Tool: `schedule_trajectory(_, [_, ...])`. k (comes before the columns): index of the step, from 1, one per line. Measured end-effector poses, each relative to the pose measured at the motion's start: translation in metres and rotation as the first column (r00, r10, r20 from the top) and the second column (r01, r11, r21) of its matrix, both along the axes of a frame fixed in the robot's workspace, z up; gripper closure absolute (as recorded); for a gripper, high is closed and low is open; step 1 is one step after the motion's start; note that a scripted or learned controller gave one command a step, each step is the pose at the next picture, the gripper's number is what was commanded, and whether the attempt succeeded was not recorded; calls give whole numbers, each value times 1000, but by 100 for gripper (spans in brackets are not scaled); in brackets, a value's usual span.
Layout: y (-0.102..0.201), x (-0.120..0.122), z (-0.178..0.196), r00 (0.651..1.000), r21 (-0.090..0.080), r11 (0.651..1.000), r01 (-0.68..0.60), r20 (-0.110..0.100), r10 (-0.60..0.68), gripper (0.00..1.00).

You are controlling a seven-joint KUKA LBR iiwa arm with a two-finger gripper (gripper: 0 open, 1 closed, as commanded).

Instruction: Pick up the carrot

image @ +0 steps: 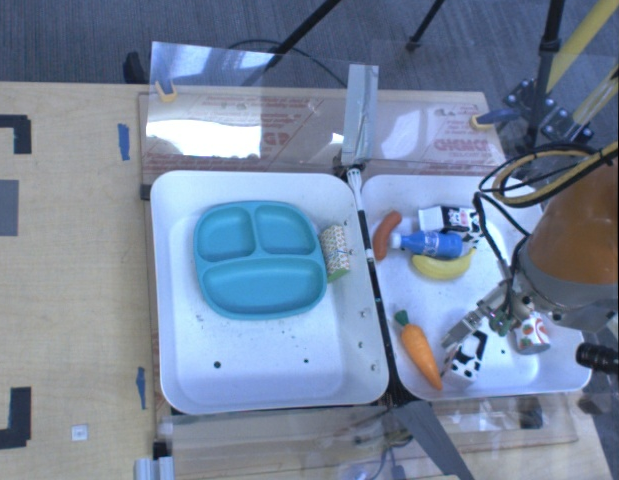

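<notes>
Camera view, looking down at a slant on both bins; the left bin (179, 368) holds a blue divided plate (259, 259) with three compartments, and a small patterned cylinder (336, 251) stands just beside the plate's right edge, against the bin's inner wall; a few dark specks dot the white floor below the plate.

Over to the right bin (559, 373); the carrot (419, 353) lies near the front left corner, close to the divider between the bins; it's orange and tapered, its green stub at the upper left end and its narrow tip pointing down and to the right; it lies flat on the bin floor, nothing gripping it.

The gripper (471, 330) comes in from the right under the grey wrist and orange band, hanging low just right of the carrot; its fingers stand spread apart, nothing between them; a small black-and-white toy (467, 360) sits right below the fingertips, near the carrot's tip; whether it touches the carrot, I cannot tell.

Further back in that bin, a red sausage-shaped piece (387, 234) leans near the divider; a blue bottle (436, 243) lies across a yellow banana (441, 265); a black-and-white carton (451, 218) sits behind them; a small rounded red-and-white object (534, 335) rests by the wrist, partly hidden.
</notes>
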State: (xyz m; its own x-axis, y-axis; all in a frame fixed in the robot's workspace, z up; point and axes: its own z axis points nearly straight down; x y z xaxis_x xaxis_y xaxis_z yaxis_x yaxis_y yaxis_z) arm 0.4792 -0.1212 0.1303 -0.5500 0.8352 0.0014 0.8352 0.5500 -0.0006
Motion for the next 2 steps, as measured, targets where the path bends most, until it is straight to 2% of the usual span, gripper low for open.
schedule_trajectory(1, [88, 71, 55, 996, -1, 996, -87, 4, 87, 0])
schedule_trajectory(2, [111, 0, 54, 953, 0, 953, -303, 1, 303, 0])
